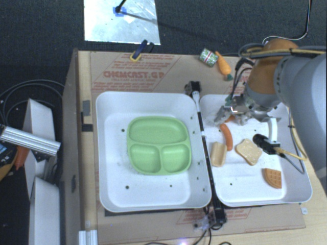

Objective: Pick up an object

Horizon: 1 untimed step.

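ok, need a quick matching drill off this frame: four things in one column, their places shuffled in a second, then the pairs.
Things:
1. green tray
2. sausage
3. waffle
4. carrot

Places:
A. on the cardboard behind the right bin
B. near the front right corner of the right bin
C. in the left bin
D. in the right bin, just in front of the gripper

Pairs: 1-C, 2-D, 3-B, 4-A
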Tool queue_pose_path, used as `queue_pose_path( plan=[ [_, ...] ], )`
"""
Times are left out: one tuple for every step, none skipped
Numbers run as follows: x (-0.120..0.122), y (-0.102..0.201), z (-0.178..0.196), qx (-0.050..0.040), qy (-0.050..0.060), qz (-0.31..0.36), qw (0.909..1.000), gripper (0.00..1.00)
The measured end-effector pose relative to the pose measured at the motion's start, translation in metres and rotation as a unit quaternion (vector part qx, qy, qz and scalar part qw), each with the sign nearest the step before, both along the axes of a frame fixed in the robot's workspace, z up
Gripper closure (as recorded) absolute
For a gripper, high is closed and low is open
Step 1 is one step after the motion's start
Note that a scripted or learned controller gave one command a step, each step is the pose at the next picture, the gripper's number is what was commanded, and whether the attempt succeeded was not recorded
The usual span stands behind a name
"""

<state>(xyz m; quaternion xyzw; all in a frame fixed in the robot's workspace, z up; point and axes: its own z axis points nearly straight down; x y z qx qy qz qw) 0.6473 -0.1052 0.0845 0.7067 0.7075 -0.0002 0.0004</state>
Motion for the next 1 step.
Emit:
queue_pose_path(
  plan=[
    [-0.0058, 0.005, 0.0001, -0.0001, 0.0, 0.0, 1.0, 0.0]
  ],
)
